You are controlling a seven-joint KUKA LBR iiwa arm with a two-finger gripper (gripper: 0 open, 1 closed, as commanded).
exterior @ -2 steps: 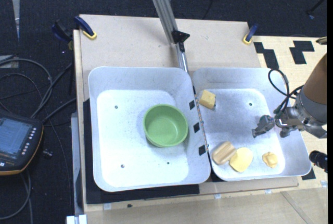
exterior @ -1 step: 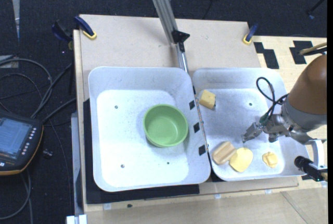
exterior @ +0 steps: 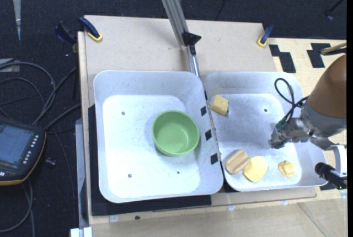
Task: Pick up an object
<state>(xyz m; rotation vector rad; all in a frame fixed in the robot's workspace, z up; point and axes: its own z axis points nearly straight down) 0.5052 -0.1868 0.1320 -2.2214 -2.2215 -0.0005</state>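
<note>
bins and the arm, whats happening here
The arm's gripper sits low over the right bin, among four small yellowish pieces, holding nothing visible. One yellow block lies near the divider; three more sit along the front. A green bowl stands in the left bin.

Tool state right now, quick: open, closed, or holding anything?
Tool: cannot be told. It hangs over the right bin, and this view is too coarse to settle whether it holds anything.

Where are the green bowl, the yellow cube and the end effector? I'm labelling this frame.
green bowl (exterior: 176, 132), camera view, inner floor.
yellow cube (exterior: 220, 105), camera view, top face.
end effector (exterior: 276, 141), camera view, its tip.
</note>
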